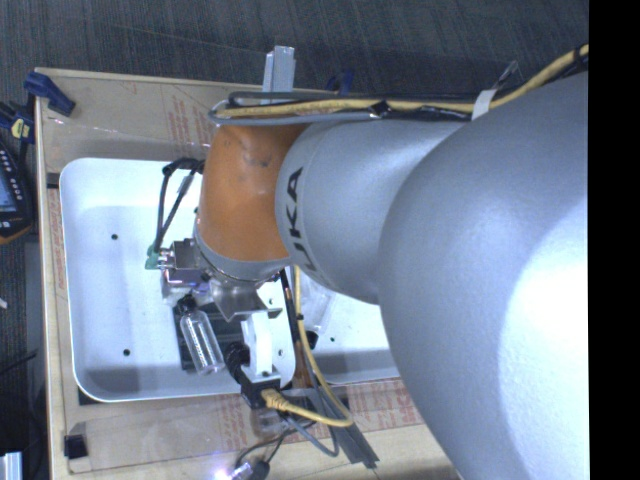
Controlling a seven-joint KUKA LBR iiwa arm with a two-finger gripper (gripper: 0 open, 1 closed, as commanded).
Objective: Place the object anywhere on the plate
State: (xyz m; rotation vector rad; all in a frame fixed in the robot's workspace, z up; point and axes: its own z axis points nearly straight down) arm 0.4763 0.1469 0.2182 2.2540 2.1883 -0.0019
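Observation:
My grey arm with its orange band [245,203] reaches in from the right and covers most of the scene. The gripper [200,346] hangs low over the near right part of the left white bin [95,268], close to the bin's front wall. Its dark body and a metal cylinder hide the bin floor right under it. The arm hides whatever lies beneath the wrist.
A strip of the right bin [350,343] shows under the arm. A yellow cable [300,408] loops over the wooden bench edge in front. A blue clamp [48,93] sits at the bench's far left corner. The left bin's floor to the left is bare white.

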